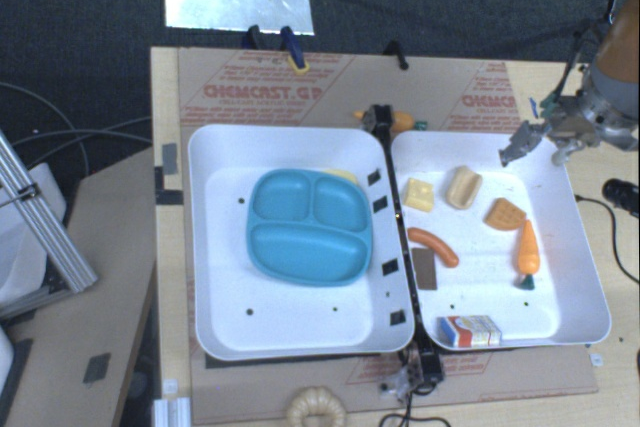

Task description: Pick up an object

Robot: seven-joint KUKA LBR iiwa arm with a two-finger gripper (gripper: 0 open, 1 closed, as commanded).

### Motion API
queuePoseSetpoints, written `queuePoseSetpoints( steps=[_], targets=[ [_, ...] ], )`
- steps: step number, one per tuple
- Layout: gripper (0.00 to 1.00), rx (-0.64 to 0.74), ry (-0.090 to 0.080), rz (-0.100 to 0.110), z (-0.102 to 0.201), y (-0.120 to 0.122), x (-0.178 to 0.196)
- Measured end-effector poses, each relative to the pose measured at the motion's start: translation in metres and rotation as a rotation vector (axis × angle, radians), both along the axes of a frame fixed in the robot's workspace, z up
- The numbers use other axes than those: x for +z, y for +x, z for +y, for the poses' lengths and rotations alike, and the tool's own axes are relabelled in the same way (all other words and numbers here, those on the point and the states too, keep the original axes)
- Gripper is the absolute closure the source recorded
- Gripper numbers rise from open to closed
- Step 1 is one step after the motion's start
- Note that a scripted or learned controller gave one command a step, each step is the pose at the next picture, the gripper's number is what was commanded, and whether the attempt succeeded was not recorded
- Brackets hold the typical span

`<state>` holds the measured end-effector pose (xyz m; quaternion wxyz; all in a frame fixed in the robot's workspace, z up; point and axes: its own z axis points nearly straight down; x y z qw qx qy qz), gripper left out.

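Blue tray [308, 226], perhaps orange carrot [527, 249]

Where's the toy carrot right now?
The carrot lies in the right bin, near its right wall, just below the waffle piece and right of the sausage.

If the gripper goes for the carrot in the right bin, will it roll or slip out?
The carrot looks like smooth, rigid toy plastic, so probably light but somewhat slippery. Its rounded, tapered body could roll sideways if nudged, and may squirt out of a pinch near the thin end. It lies apart from the waffle, leaving some room.
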<state>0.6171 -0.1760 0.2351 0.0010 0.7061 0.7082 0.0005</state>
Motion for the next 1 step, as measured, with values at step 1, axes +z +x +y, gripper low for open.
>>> queuePoseSetpoints(
  steps=[1],
  targets=[
    [0.00, -0.001, 0.001, 0.005, 0.0022, -0.0007, -0.0629]
  ],
)
